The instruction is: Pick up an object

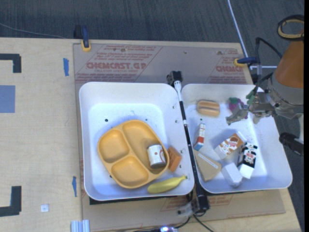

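We see a robotics lab: a plywood surface (38, 129) marked with blue tape (65, 66), a cardboard sheet (125, 64) clamped at 12 o'clock, two white bins (91, 129) of toy food, and cables (236, 21) over grey carpet (145, 8).

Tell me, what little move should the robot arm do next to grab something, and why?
Probably lower the gripper a little, straight down. It hangs over the right bin near the back, with nothing seen between its fingers, so nothing is picked yet. A small purple and green object lies close beside it and the hot dog a bit further left, so a short drop could reach one.
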You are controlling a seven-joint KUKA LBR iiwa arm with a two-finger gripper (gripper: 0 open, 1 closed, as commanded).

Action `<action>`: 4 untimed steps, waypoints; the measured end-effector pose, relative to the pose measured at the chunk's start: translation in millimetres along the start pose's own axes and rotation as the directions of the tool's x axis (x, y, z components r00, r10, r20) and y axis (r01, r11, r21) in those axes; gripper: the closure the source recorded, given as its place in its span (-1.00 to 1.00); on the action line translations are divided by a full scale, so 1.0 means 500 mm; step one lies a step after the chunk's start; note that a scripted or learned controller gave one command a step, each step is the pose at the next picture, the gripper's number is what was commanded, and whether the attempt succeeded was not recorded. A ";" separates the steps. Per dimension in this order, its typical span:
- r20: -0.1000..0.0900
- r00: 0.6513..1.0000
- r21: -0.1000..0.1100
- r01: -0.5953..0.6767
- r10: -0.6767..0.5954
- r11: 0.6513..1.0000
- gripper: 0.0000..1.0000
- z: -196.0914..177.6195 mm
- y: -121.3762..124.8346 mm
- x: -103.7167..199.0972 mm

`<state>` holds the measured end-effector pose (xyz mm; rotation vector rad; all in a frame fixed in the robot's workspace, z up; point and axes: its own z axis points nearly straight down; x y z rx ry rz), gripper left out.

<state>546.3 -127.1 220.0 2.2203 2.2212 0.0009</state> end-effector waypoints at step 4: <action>0.011 1.000 -0.015 -0.003 0.003 1.000 1.00 0.240 0.038 -0.063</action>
